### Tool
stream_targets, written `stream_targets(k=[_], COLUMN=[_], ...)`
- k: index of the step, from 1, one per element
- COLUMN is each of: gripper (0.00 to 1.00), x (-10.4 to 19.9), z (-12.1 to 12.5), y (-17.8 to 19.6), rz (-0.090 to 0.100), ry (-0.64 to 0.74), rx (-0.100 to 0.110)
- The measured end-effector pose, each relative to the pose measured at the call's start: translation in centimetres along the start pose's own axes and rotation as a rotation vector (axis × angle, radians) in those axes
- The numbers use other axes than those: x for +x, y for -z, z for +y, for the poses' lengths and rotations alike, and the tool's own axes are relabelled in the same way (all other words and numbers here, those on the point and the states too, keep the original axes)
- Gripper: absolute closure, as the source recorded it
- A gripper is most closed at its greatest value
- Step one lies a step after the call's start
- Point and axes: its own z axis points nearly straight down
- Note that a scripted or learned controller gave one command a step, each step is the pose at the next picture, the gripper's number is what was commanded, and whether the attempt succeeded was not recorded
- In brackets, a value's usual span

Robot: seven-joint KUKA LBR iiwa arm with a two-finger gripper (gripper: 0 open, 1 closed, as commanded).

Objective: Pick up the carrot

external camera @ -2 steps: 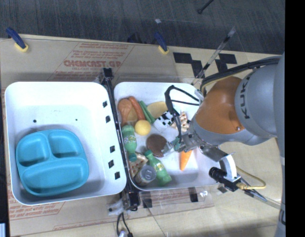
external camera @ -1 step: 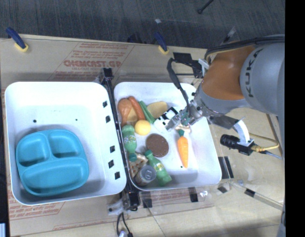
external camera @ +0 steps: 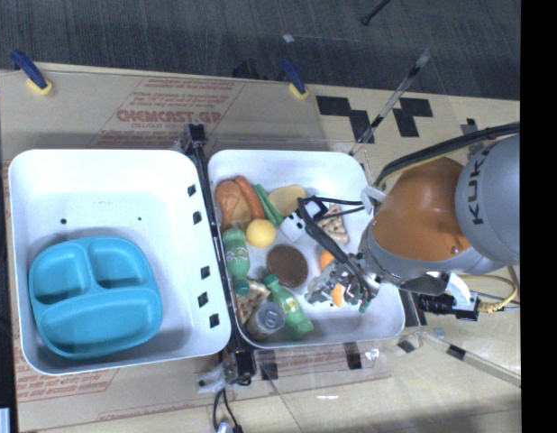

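The carrot [external camera: 250, 193], orange with a green top, lies at the back left of the right bin [external camera: 287, 162]. It sits between a brown bread roll [external camera: 229, 202] and a yellow piece [external camera: 287, 197]. My gripper [external camera: 340, 289] is low in the same bin's front right part, well to the right of and nearer than the carrot. A small orange bit [external camera: 326, 260] shows just beside the gripper; I cannot tell what it is. The arm's orange band [external camera: 418, 219] hangs over the bin's right wall.
The right bin also holds a lemon [external camera: 260, 234], a brown disc [external camera: 287, 264], a green bottle [external camera: 292, 310], a green can [external camera: 235, 251] and a waffle-like piece [external camera: 333, 228]. The left bin [external camera: 98, 165] holds a blue divided tray [external camera: 94, 294].
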Motion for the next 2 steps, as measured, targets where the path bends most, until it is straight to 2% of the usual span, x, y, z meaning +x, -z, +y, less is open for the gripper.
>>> stream_targets(k=[1,2], gripper=[1.00,1.00], x=[0.7,0.5], z=[5.9,1.6], y=[2.6,-1.6], rz=[-0.006,-0.024], ry=[0.210,0.257], rx=[-0.003,-0.005])
